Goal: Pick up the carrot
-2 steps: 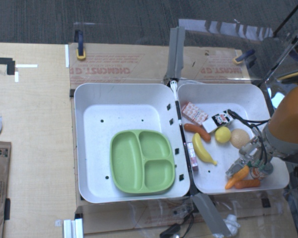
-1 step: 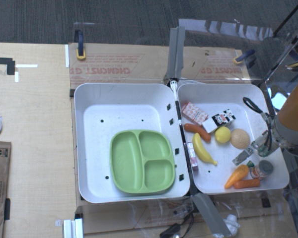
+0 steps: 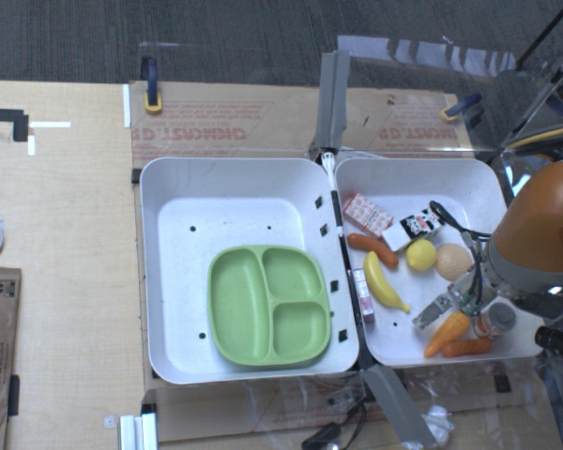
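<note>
Hovering at lower right, I am lowering my gripper (image 3: 448,305), grip unreadable, onto the carrot (image 3: 448,332); next, closing squarely.

2 bins sit side by side on the bench. The left bin (image 3: 159,251) holds a divided plate (image 3: 267,305) toward its front. In the right bin (image 3: 394,350), a snack packet (image 3: 368,213) lies at the back, a sausage (image 3: 372,246) just before it, and a banana (image 3: 383,282) nearer the front. A lemon (image 3: 420,254) lies right of the sausage. The carrot (image 3: 448,332) lies at the front right, the gripper (image 3: 443,307) directly over it.
</note>
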Controlling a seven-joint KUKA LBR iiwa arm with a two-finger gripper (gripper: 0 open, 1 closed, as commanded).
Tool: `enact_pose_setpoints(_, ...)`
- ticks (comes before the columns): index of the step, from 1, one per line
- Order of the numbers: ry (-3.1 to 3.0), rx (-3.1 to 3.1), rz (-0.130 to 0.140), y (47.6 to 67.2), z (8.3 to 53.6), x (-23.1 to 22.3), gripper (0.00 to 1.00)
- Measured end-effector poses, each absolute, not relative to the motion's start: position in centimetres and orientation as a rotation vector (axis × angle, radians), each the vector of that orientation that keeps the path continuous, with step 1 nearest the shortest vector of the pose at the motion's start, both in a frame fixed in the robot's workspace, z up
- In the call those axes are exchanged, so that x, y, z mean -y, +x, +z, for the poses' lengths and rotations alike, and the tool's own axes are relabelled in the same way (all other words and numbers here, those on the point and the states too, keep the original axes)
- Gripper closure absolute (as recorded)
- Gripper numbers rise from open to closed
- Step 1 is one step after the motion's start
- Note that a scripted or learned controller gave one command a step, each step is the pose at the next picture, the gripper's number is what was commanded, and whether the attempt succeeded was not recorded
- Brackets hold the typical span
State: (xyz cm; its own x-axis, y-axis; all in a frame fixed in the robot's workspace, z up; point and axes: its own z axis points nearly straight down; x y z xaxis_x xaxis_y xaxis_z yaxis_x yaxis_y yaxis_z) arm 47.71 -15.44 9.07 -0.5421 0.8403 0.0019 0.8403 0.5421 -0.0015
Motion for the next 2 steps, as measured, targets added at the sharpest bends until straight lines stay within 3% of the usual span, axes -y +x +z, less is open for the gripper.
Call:
enact_pose_setpoints(1,-1.506,2.756,0.0,47.8,10.0,15.5,1.0)
enact_pose_setpoints(2,-1.41,2.808,0.0,47.8,19.1,7.6,1.0)
